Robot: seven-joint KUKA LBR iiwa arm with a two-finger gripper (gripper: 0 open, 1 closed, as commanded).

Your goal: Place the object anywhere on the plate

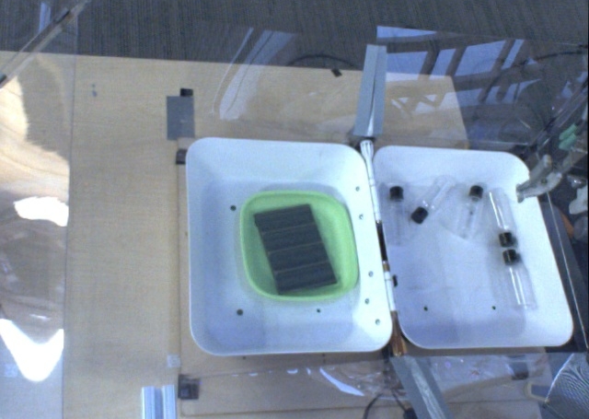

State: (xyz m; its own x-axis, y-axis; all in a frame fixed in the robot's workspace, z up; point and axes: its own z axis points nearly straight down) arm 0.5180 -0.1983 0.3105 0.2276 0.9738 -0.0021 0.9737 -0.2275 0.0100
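Claw, grip state unclear, hovered over the right bin; light, slick, fragile vials wanted a mid-body hold.

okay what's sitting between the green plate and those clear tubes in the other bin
In the camera view, between the green plate and the clear tubes lie bare white bin floor and the two bins' adjoining rims.

A dark ribbed block covers most of the green plate in the left bin, leaving only its rim bare, while clear vials scatter across the right bin, whose lower half lies open.
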